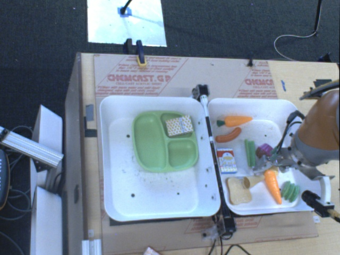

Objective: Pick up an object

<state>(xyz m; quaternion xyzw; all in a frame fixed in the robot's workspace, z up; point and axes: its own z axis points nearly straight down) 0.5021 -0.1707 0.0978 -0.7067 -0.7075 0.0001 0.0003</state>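
gripper: low in the right bin, jaw state can't tell (wrist hardware hides it)
target: carrot, likeliest pick, lying in the right bin's near-right part
bearing: carrot sits at roughly 6 o'clock from the gripper, just beside it, maybe touching at its fat end
long axis: runs about 11-to-5 o'clock, tip pointing to the near edge
neighbours: purple piece at 12 o'clock of the gripper, green bean pod at 3 o'clock of the carrot, toast slice at 9
judgement: short drop toward 6, close across the narrow width
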